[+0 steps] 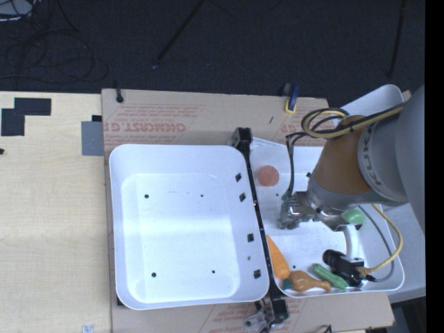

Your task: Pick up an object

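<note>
My gripper [289, 217] hangs low over the middle of the right bin [395, 272], near its left wall. A round pink-brown object [268, 176] lies behind it toward the bin's far left corner. An orange carrot-shaped object [277, 257] lies in front of it along the left wall. Near the front edge sit a tan-orange object [306, 281] and a green object [332, 277]. A small pale green thing [354, 217] shows just right of the gripper, under the wrist. The arm hides much of the bin's right half.
The left bin [116, 186] stands beside the right one, and a black rail with clips [251, 207] runs between them. Both rest on brown cardboard [173, 120]. A blue and yellow clamp [290, 98] sits on the cardboard's far edge.
</note>
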### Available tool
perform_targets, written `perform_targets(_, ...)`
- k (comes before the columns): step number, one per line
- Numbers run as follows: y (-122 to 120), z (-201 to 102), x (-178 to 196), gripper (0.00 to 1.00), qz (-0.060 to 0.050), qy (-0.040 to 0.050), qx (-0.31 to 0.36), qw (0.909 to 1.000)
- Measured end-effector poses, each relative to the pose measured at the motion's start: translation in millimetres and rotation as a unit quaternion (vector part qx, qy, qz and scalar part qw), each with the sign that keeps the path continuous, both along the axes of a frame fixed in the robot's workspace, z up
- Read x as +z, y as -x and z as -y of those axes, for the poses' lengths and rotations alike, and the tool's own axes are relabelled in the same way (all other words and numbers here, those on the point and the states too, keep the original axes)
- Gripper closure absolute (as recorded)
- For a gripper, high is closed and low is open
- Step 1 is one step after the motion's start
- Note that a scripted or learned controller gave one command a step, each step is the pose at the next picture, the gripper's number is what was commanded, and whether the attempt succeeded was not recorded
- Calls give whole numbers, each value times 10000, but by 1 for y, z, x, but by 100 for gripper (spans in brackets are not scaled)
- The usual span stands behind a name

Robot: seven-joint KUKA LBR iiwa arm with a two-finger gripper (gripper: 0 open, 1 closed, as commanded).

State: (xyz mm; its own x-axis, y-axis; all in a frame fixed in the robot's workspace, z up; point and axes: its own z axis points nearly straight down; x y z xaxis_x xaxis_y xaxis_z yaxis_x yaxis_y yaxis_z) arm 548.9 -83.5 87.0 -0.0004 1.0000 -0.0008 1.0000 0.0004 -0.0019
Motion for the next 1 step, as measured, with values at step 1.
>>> perform_targets(1, 0, 2, 11, 100, -11, -9, -30, 10000)
